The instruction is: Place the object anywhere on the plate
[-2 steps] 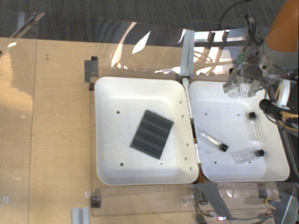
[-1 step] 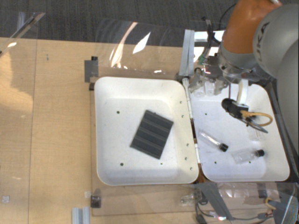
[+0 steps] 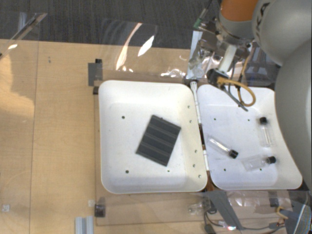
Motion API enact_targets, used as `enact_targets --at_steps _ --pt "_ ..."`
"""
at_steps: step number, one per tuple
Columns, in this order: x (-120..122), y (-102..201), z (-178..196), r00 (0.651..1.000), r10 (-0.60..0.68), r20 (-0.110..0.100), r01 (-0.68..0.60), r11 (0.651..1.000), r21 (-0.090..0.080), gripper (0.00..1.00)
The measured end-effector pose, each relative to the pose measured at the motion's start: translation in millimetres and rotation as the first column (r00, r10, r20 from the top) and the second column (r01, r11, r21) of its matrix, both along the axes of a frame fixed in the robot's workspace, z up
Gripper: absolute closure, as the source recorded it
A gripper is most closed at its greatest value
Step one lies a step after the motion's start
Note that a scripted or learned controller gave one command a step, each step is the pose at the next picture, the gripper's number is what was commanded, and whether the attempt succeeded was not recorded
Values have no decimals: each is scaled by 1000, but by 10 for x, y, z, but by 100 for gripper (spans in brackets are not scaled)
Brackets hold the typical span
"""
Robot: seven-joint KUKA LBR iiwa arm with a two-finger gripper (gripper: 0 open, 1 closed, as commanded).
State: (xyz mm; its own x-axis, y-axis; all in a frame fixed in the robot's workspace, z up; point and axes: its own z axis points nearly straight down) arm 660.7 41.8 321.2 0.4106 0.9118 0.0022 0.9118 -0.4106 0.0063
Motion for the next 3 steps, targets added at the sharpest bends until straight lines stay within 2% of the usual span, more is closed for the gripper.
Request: enact_targets --at_steps 1,2,3 --pt "-96 952 364 884 -468 -2 468 884 5 100" --pt "-197 1807 1034 714 -700 -1 700 714 10 100" --pt "-201 1810 1031 715 -699 -3 699 715 7 0"
